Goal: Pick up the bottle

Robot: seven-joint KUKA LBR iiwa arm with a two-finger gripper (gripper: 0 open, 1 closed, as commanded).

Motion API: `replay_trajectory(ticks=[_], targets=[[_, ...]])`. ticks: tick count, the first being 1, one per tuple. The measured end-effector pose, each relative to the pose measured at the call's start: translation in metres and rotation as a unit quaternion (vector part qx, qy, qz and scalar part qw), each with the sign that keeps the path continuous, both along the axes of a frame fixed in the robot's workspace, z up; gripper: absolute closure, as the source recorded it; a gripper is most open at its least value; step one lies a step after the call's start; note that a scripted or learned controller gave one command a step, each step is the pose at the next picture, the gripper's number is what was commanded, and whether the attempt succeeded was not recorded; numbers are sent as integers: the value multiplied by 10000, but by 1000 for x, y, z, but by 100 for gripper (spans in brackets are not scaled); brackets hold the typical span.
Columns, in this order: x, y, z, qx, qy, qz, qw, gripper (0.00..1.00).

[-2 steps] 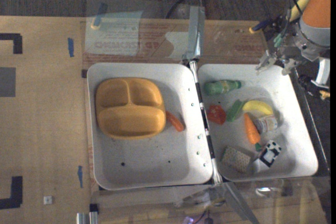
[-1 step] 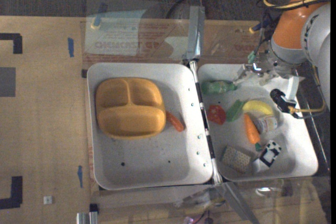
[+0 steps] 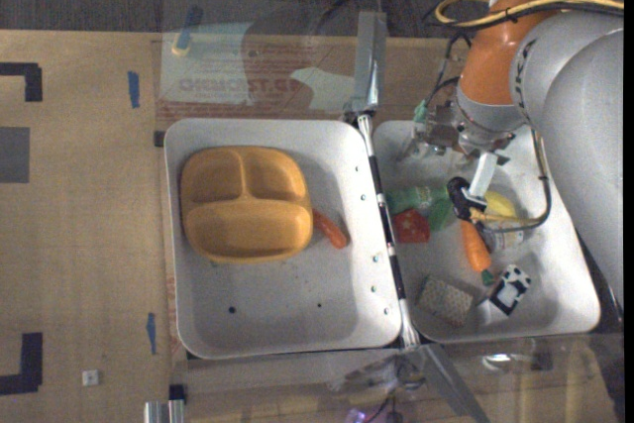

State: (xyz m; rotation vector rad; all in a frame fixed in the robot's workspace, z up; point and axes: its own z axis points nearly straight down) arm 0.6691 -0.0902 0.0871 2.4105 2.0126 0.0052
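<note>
Right bin (image 3: 570,317): its right edge and upper right corner are covered by the grey arm (image 3: 584,104), which comes in from the right with its orange band (image 3: 493,64) over the bin's back rim. The gripper (image 3: 436,139) sits low over the bin's upper left part, near the back wall. It is seen from above and crowded by cabling, so I cannot tell how wide it stands or whether it grips anything. The bottle (image 3: 513,235) is uncertain: a pale, see-through shape with a faint outline lies mid-bin, touching or just beside the orange carrot (image 3: 475,248) and below a yellow item (image 3: 501,206). Its ends are hard to make out, and it is well apart from the gripper. Left of these a green item (image 3: 416,200) lies against a red block (image 3: 412,227). Toward the front are a tan pad (image 3: 444,300) and a black-and-white piece (image 3: 510,289), form unclear. Left bin (image 3: 287,317): a yellow divided tray (image 3: 243,203), and an orange stub (image 3: 332,230) at the tray's right edge.
</note>
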Motion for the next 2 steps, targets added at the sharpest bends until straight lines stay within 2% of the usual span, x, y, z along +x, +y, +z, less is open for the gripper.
replay_trajectory(ticks=[1, 2], targets=[[2, 0, 11, -9, -14, 9, 10000, 100], [-2, 20, 155, -9, 23, -1239, 9923, 100]])
